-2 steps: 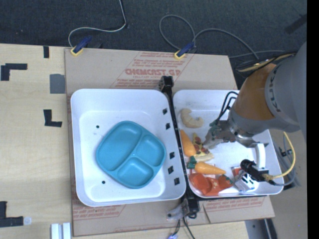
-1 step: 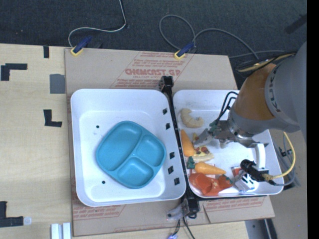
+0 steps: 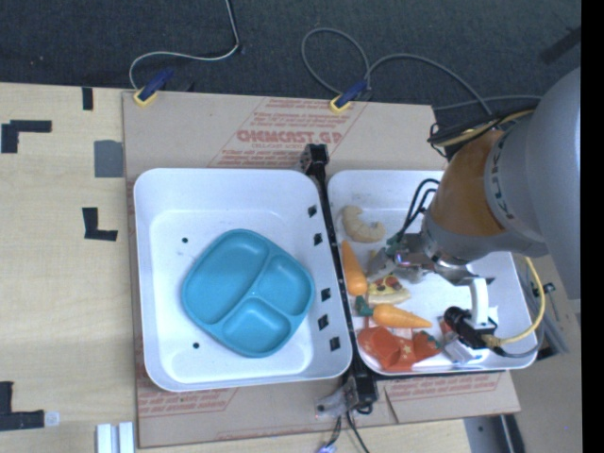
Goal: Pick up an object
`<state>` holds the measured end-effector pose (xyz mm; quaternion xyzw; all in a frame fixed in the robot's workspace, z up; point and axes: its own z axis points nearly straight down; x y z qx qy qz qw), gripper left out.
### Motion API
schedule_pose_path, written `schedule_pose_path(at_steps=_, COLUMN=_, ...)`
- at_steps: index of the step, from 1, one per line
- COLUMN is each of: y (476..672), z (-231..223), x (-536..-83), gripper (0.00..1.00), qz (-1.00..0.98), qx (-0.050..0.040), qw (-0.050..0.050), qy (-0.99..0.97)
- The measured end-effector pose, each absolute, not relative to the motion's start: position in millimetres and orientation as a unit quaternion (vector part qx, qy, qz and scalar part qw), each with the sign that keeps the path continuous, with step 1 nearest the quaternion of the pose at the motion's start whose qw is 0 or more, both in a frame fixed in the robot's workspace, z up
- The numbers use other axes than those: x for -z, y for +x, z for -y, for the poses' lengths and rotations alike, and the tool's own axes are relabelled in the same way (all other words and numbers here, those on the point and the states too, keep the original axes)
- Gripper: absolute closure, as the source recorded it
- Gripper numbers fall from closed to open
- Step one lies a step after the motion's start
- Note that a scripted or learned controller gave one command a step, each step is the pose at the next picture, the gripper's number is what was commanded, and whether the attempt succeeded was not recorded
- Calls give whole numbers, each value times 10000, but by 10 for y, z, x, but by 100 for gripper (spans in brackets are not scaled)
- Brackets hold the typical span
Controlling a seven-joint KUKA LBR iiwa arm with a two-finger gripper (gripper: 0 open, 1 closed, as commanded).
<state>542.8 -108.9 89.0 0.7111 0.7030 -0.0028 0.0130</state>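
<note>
The right bin (image 3: 500, 281) holds several toy food pieces. A beige curved piece (image 3: 361, 223) lies at its far left. An orange carrot-like piece (image 3: 353, 270) lies along the left wall. Nearer are a pale yellow piece (image 3: 389, 295), a second orange carrot (image 3: 402, 317) and a red piece (image 3: 389, 347) at the front. My gripper (image 3: 394, 258) hangs low over the left half of this bin, just above the yellow piece and to the right of the first carrot. A small reddish item shows right under it.
The left bin (image 3: 156, 206) holds a blue divided plate (image 3: 247, 293). A black divider (image 3: 330, 253) runs between the bins. The arm's orange band (image 3: 464, 196) and grey body cover the right bin's far right. Cables lie across the dark surface behind the bench.
</note>
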Motion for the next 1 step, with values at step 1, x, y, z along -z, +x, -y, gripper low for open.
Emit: schedule_pose_path(at_steps=1, y=5426, z=1047, x=-974, gripper=100, qz=-7044, qx=19, qw=87, qy=7097)
